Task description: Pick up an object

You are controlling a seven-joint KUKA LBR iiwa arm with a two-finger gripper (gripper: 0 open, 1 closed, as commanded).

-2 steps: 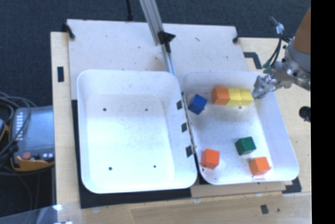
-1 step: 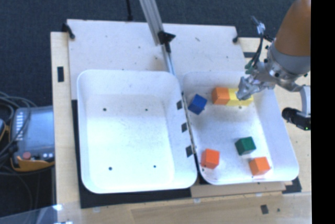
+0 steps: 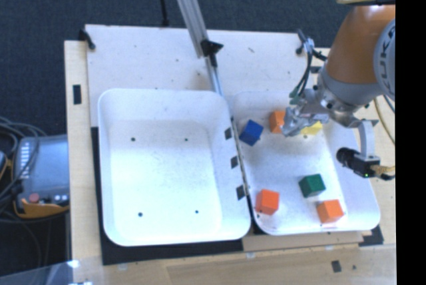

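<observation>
Over the right bin [image 3: 346, 164], toward its far side, your gripper [image 3: 297, 122] sits low among three blocks: an orange block [image 3: 277, 120] just beside it on the left of the view, a yellow block [image 3: 313, 128] partly hidden beneath it on the other side, and a blue block [image 3: 251, 132] a little further left. Whether the gripper is wide, narrow or holding anything cannot be told from this angle; the wrist housing covers it. Treat no block as secured. My judgement: the yellow block is the likeliest target. You should centre over one block alone, square to its faces, so the neighbouring orange block is not nudged or pinched alongside. Lift straight and confirm the block rises. A green block [image 3: 311, 184] and two more orange blocks [image 3: 267, 200] [image 3: 329, 210] lie near the bin's near edge, well apart from the work.
</observation>
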